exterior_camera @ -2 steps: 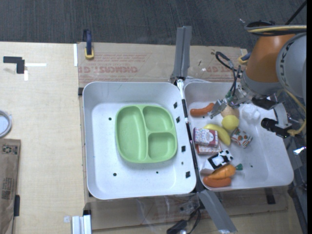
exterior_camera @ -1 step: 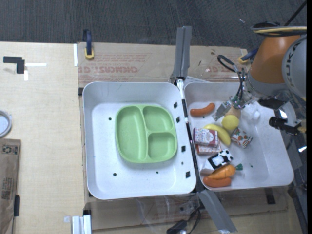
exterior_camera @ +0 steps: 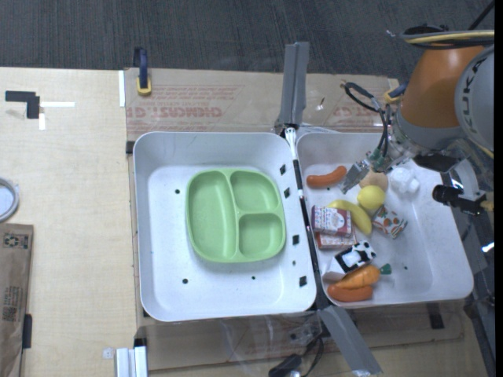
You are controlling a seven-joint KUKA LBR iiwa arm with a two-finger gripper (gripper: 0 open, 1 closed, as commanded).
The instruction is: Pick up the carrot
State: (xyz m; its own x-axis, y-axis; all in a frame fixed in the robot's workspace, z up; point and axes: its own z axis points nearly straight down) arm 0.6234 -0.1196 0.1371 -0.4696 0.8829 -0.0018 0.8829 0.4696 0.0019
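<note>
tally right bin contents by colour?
Orange/red: 3, carrot, the piece under it, sausage
Yellow: 2, banana, lemon
Red-white cartons: 2
Black-white: 1
White: 1
Total: 9

arm (exterior_camera: pixel 440 85): enters from right, orange band showing | hand (exterior_camera: pixel 357 176): low, pointing left

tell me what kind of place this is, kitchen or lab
Most likely a robotics lab bench, not a kitchen: a grey and orange robot arm reaches over two white bins, toy food such as a carrot fills one, and a clamp holds taped cardboard.
</note>
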